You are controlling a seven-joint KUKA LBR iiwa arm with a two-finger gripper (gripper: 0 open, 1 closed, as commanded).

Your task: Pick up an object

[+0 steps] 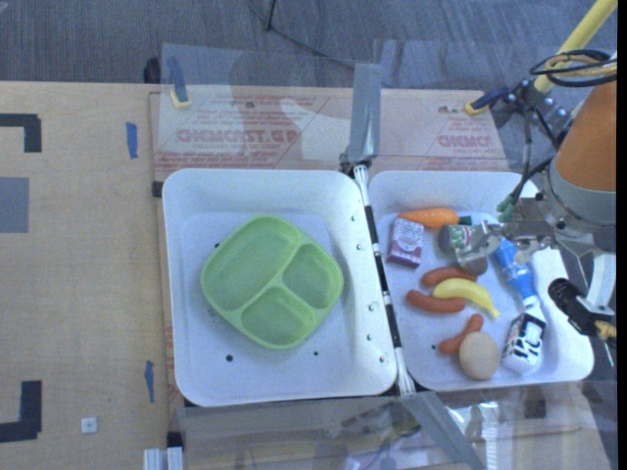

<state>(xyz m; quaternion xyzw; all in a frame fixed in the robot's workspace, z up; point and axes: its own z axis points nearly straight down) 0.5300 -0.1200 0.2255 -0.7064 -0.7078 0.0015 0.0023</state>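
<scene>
- The left bin [186, 292] holds one thing: a green divided tray [272, 280] with three compartments, lying flat and turned at a slant near the bin's middle.
- The right bin [573, 360] holds the small items, any of which could be the one to pick up.
- At about 12 o'clock in that bin lies a carrot [428, 217], orange and on its side.
- Just below it, toward 10 o'clock, sits a small purple and white carton [406, 242].
- Near the middle are two reddish sausages [437, 303], one above the other, with a yellow banana [466, 294] lying between and across them.
- At 6 o'clock a tan egg-like ball [479, 355] rests touching a smaller orange piece [462, 334].
- At 5 o'clock a black and white bottle [525, 339] lies tilted; a blue item [513, 270] lies above it toward 2 o'clock.
- The gripper [480, 240] is down in the right bin at roughly 1 o'clock, beside a grey-green can-like object [457, 237]; whether the claw is wide, narrow or holding anything I cannot tell.
- The arm's orange band [591, 145] is at the right edge.
</scene>
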